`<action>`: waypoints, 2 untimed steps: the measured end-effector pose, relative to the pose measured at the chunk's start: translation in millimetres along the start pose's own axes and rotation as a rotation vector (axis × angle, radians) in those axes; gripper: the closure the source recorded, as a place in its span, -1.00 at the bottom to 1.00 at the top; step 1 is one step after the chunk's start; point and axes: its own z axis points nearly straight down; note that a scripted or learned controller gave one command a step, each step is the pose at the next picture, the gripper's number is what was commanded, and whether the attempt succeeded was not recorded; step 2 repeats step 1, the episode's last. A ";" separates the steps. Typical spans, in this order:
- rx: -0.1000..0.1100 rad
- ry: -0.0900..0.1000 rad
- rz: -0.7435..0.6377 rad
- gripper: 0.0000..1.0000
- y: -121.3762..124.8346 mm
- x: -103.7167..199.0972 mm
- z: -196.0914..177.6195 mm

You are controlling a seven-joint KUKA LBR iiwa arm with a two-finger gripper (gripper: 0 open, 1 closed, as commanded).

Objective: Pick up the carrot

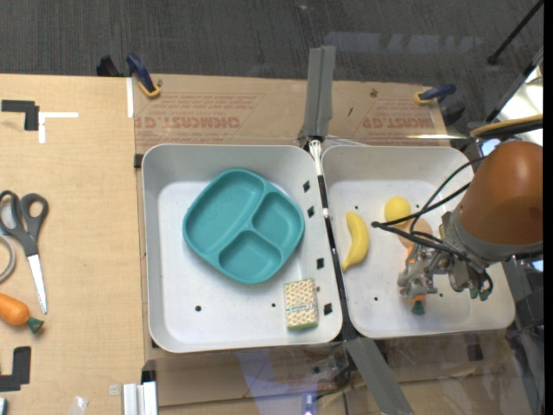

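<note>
Gripper low in right bin, on carrot.

Two shallow white plastic bins, left and right, dotted with small dark holes, on a pale tan wooden bench. Brown cardboard sheet along the bins' far edge, printed with faded red lettering; blue clamps at its corners. Left bin: teal three-compartment plastic plate; small carton near the front edge, green-and-cream speckled pattern. Right bin: yellow banana, round yellow fruit, orange carrot with green tip. Grey metal gripper under an orange band, black cables. Bench's left edge: grey-handled scissors, second orange carrot, green-tipped.
</note>
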 end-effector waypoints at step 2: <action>-0.001 0.001 0.175 1.00 48.9 2.3 -90.6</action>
